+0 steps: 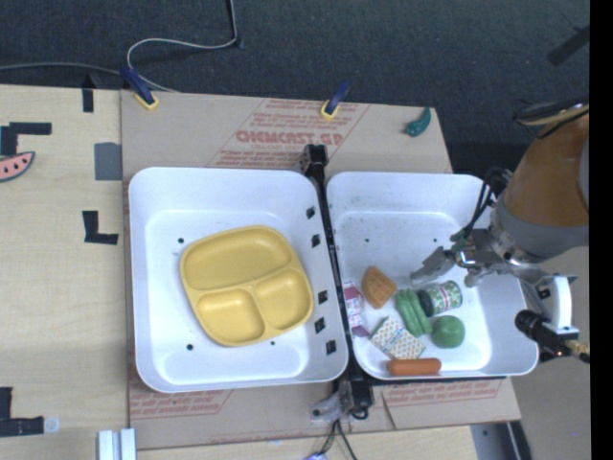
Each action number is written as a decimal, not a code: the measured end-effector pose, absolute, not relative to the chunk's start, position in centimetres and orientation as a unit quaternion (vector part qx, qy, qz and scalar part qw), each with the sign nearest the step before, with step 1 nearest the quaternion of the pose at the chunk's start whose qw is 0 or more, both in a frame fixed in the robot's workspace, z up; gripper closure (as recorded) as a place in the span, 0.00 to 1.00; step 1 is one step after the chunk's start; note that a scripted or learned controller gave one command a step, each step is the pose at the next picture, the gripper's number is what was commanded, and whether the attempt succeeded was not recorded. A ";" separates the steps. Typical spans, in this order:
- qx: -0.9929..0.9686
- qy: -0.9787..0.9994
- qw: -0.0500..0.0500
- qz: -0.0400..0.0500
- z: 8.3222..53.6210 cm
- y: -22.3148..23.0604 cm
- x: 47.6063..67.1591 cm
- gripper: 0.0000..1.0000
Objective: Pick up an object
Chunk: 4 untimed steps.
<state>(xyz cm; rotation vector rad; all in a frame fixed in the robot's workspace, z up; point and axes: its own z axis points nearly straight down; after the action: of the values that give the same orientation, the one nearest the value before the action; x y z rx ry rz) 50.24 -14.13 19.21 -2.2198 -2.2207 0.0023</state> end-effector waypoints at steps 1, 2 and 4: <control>-0.707 -0.707 0.001 0.000 10.3 -15.9 50.6 0.00; -0.706 -0.708 -0.002 -0.001 8.6 -12.8 55.8 0.00; -0.707 -0.707 -0.003 -0.001 9.6 -12.9 55.8 0.00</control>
<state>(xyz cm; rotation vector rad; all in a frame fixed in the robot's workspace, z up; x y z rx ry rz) 55.81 -12.90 9.58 -2.2248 -2.2264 -0.0022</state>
